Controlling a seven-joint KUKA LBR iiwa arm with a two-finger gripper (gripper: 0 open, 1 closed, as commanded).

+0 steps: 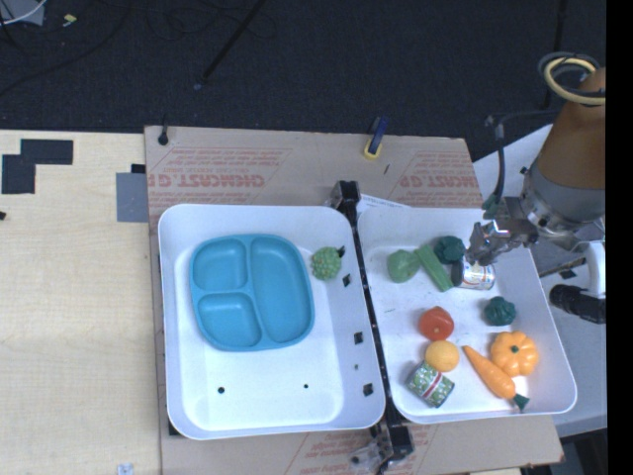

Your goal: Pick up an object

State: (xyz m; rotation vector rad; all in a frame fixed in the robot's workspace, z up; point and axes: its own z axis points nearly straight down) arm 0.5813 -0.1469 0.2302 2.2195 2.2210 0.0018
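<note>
The jaws (pixel 481 256) are seen low in the right bin (pixel 554 389), over a small silvery can (pixel 477 276) lying just right of the green vegetable (pixel 427 263); whether they are apart or together cannot be told. A red tomato (pixel 435 322) is seen nearer, apart from the can.

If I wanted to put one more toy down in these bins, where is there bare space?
Left bin: a wide bare strip of floor below the blue divided plate, and a narrower patch right of it, under the green bumpy ball. Right bin: bare floor at its near-left, between the tomato and the divider. Its middle and right are crowded with toy food, with the gripper among it.
</note>
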